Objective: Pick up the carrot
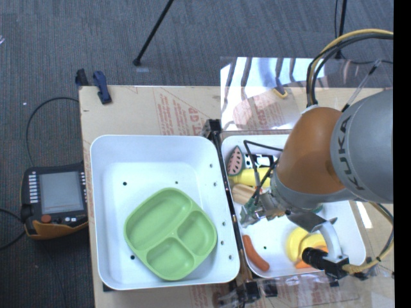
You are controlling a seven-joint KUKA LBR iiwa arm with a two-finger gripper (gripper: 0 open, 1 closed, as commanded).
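Two white bins sat side by side on the desk (154,108): left bin (109,172), right bin (356,226).

Writing: "KUKA" in dark letters on the grey arm (359,146), running sideways along the link. Red print on the desk surface, not legible from this angle.

Counts:
- 1 green plate (170,233) with 3 compartments, lying flat in the left bin
- 1 watermelon slice (236,160) at the right bin's back-left corner
- 1 red-orange sausage (257,254) on the right bin's floor near its front wall
- 1 yellow rounded piece (303,242) near the right bin's front
- 1 handheld control unit with a screen (54,197) on the floor, left of the desk
- 1 blue clamp (101,86) on the desk's back-left corner

Carrot (301,264): just a small orange sliver showed, touching the yellow piece's lower edge in the right bin's front area, mostly hidden by it and by black cable hardware. Shape not readable.

Gripper (253,210) was low over the right bin's left side, near the sausage and well apart from the carrot. Couldn't tell whether the jaws were apart or together; nothing was visible between them.
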